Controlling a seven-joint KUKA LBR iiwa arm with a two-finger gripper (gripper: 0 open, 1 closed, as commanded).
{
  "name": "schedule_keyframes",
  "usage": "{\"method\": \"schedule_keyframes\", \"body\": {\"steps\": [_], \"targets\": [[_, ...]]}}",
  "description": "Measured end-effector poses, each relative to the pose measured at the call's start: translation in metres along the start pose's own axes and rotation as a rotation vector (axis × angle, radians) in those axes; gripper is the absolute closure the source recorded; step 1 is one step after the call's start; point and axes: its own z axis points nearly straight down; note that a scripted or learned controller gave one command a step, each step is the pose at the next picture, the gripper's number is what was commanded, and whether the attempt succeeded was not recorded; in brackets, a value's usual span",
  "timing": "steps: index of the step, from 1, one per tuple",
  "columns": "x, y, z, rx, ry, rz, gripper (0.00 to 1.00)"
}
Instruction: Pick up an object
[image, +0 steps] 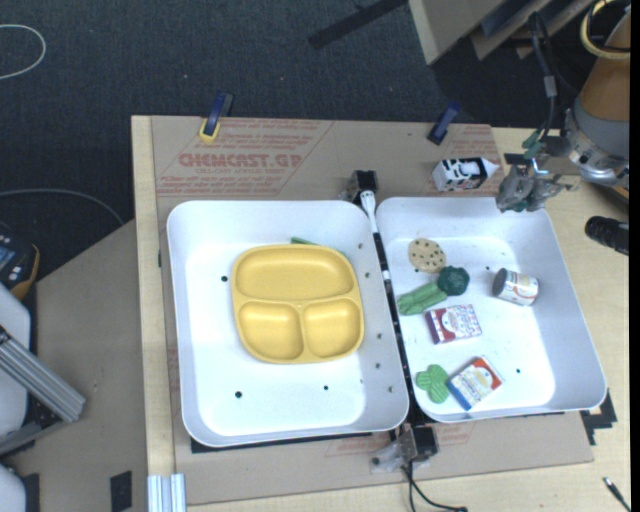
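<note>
Several small items (452, 322) lie below-left of the hand (522, 195)

Grey arm (600, 130), orange band, metallic end effector (520, 192)

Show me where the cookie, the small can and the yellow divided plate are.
cookie (426, 254): camera view, middle of its top face.
small can (516, 287): camera view, side of the can lying down.
yellow divided plate (296, 272): camera view, floor of its large upper compartment.
</note>
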Motion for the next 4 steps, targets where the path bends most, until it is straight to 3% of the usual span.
{"method": "schedule_keyframes", "body": {"steps": [1,2,4], "targets": [[0.0,0.001,-0.002,0.006,0.001,0.0,1.0],[0.032,-0.046,0.007,0.016,0.006,0.001,1.0],[0.099,-0.128,-0.013,0.015,0.006,-0.001,1.0]]}}
